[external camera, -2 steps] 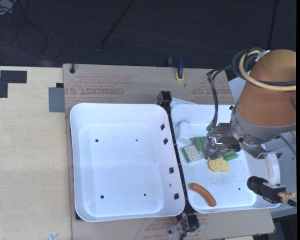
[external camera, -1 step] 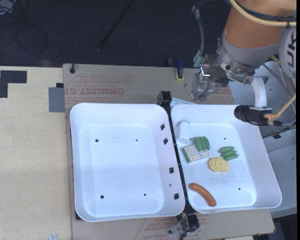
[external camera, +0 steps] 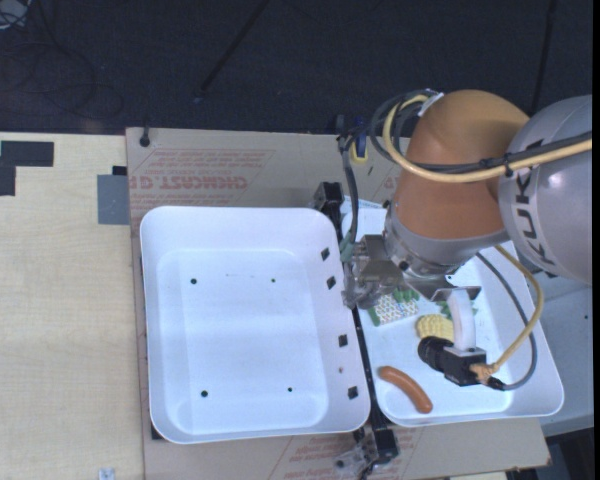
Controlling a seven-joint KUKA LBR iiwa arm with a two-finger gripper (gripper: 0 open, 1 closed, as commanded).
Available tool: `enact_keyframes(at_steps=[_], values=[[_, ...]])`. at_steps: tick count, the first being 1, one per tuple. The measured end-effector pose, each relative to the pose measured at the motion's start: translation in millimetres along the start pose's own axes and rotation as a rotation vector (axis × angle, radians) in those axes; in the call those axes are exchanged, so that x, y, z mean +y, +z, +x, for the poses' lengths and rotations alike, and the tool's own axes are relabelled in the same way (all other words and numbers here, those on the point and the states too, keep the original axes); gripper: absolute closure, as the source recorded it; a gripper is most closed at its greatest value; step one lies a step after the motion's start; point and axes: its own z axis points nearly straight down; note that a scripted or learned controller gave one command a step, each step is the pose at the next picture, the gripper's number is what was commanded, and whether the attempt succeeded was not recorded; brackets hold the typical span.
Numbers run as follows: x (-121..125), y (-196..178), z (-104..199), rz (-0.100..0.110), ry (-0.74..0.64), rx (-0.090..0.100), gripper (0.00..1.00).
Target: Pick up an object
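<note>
Gripper point(external camera: 368, 280) hangs at the right bin's point(external camera: 525, 405) left wall, just beside the green-white block point(external camera: 390, 309), grasp state unreadable under the wrist, so it should centre on that block, clear of the corn point(external camera: 432, 325), before clamping and lifting straight.

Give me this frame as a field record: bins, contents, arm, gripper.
left bin: white, shallow, beside the right bin
right bin: white, three loose items visible
item 1: orange sausage, lying on the floor near the front rim
item 2: yellow piece, mid-bin
item 3: green-and-white piece, partly under the gripper
arm: above the right bin
gripper: at the right bin's edge nearest the left bin, by item 3
hold: none visible
</note>
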Motion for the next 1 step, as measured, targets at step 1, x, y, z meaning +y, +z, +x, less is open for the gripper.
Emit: enact_keyframes(at_steps=[1], values=[[29.7, -86.7, 55.2, -0.024, -0.004, 0.002, 1.0]])
